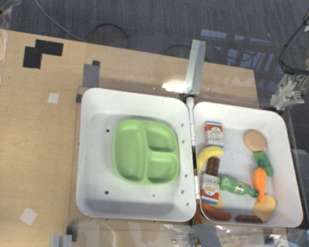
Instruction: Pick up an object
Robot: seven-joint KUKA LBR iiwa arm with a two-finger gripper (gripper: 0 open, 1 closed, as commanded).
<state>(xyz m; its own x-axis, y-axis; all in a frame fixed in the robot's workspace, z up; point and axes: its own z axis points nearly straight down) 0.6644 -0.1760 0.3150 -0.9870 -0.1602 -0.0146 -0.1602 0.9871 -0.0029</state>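
Note:
The right bin [286,126] holds several toy foods. Among them are a red and white can [213,135], a banana [209,154], a brown chocolate bar [212,165], a second can [210,188], a green bottle [239,186], a tan round piece [255,140], a carrot [260,179] and a yellow fruit [265,205]. My gripper [286,100] hangs above the bench just beyond the right bin's far right corner, apart from every item. It is open with nothing between its fingers.
The left bin [95,114] holds a green divided plate [145,151]. A metal post [195,67] stands behind the seam between the bins. A sausage [217,213] and a dark brown piece [249,218] lie along the right bin's near wall. Cables hang at the top right.

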